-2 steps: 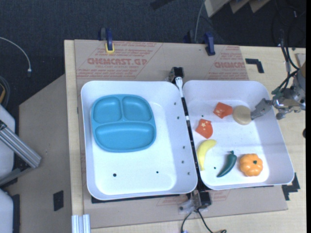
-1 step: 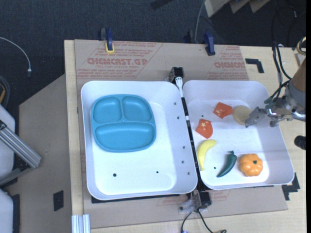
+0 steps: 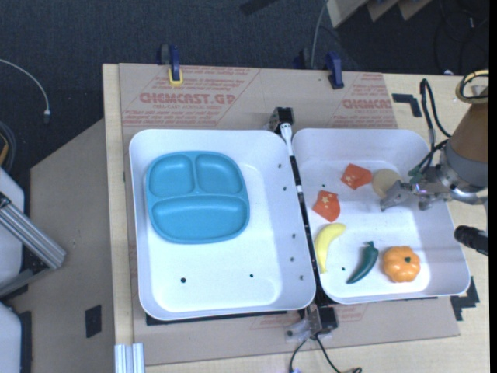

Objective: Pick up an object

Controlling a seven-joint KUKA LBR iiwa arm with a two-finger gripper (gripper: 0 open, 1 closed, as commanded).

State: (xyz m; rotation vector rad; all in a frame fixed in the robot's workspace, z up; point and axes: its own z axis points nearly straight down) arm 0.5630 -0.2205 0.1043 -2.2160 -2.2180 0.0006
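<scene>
In the camera view, the gripper point(image 3: 397, 195) hangs low over the right bin point(image 3: 435, 282), reaching in from the right, and its dark tip sits just beside a pale, round beige object point(image 3: 384, 182) near the bin's upper middle. Whether it is clenched or released cannot be told from here, and nothing is seen gripped in it.

The beige object is the nearest candidate: it lies just to the view's upper left of the tip, touching or almost touching it. Being roundish, it offers no clear long axis, so approach angle probably matters little. An orange-red block point(image 3: 356, 176) lies next to it, further left, and a second red block point(image 3: 327, 204) lies below that.

The other pieces sit toward the bin's near edge, apart from the tip: a banana point(image 3: 328, 245) with its long axis running roughly top to bottom, a green chilli pepper point(image 3: 363, 263) lying on a slant, and a small orange pumpkin point(image 3: 401, 264) below the gripper.

The left bin point(image 3: 233, 286) holds a blue divided plate point(image 3: 199, 196), well apart from the arm.
</scene>
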